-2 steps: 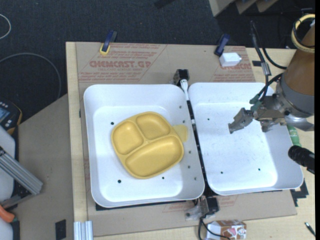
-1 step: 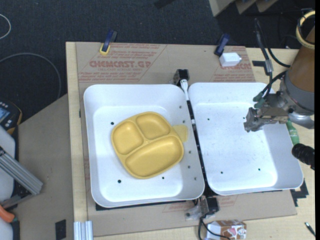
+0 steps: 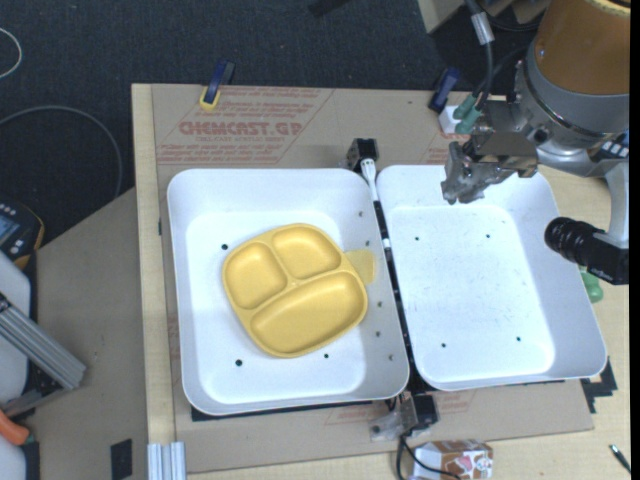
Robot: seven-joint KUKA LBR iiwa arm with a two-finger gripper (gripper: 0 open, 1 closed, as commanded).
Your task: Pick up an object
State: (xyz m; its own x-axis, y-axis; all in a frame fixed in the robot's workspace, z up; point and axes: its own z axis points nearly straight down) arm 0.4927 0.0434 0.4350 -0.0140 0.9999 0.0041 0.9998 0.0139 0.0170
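A yellow divided plate [image 3: 293,288] with three compartments lies in the left white bin [image 3: 200,203], near its middle. A small yellow flat piece [image 3: 361,264] pokes out from under the plate's right edge. My gripper [image 3: 466,186] hangs over the far edge of the right bin [image 3: 540,358], well to the right of the plate. I see nothing between its fingers.
A black clamp [image 3: 362,154] sits at the far end of the seam between the bins. A black cylinder [image 3: 588,245] juts in over the right bin's right rim. Clips [image 3: 213,87] hold the cardboard underlay at the back. Cables hang near the arm.
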